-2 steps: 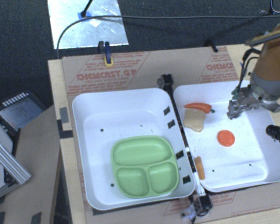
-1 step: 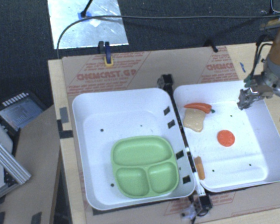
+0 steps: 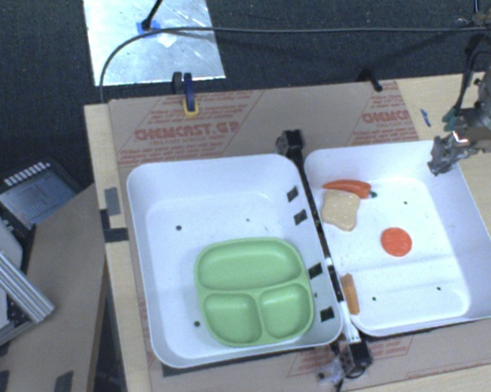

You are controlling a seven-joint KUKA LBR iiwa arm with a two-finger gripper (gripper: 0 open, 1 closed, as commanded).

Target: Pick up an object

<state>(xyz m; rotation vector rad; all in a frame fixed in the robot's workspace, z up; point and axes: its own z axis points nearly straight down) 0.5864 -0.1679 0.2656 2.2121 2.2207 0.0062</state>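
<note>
So the gripper point(image 3: 444, 156) is sitting over the back right corner of the right bin point(image 3: 460, 209), and honestly I can't make out how it's set from this angle. Nothing looks caught in it. Inside that right bin, the orange disc point(image 3: 397, 241) lies near the middle, the beige slice point(image 3: 341, 213) is toward the bin's left wall with the red-orange carrot-shaped piece point(image 3: 348, 188) touching its far edge, and a small orange stick point(image 3: 350, 294) lies along the left wall at the front. Left of that bin, the other bin point(image 3: 166, 200) holds a green divided plate point(image 3: 253, 289).
</note>
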